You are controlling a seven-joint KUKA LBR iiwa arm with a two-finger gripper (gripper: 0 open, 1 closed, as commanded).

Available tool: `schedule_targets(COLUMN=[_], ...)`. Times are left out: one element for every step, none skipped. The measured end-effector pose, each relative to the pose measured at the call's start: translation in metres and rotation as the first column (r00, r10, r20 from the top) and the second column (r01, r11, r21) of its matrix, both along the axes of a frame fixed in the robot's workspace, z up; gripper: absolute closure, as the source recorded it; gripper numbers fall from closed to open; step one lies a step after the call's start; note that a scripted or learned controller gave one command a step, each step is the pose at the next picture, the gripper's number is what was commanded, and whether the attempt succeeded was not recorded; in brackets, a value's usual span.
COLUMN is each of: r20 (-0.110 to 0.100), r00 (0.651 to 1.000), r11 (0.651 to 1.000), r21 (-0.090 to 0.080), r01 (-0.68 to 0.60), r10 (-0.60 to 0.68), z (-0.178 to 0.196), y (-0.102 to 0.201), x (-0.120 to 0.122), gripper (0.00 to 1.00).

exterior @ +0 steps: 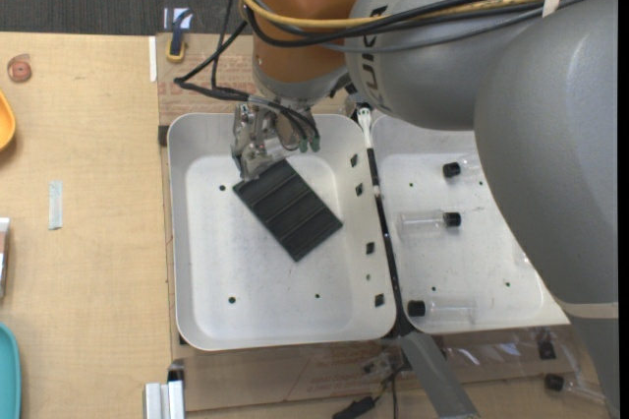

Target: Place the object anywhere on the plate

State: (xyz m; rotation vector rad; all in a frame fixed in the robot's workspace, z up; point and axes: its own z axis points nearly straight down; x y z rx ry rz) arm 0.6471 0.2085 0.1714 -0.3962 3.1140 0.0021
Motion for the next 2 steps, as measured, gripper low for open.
schedule_targets(r20=[0.001, 0.001], r00=[0.912, 0.578], r11=[0.912, 0.578], r21=[0.0, 0.0], r01=[-0.411, -0.816], r10=[0.411, 0.816], z=[-0.03, -0.064], y=[-0.016, 0.002], x=[0.013, 0.012], gripper=[1.0, 1.0])
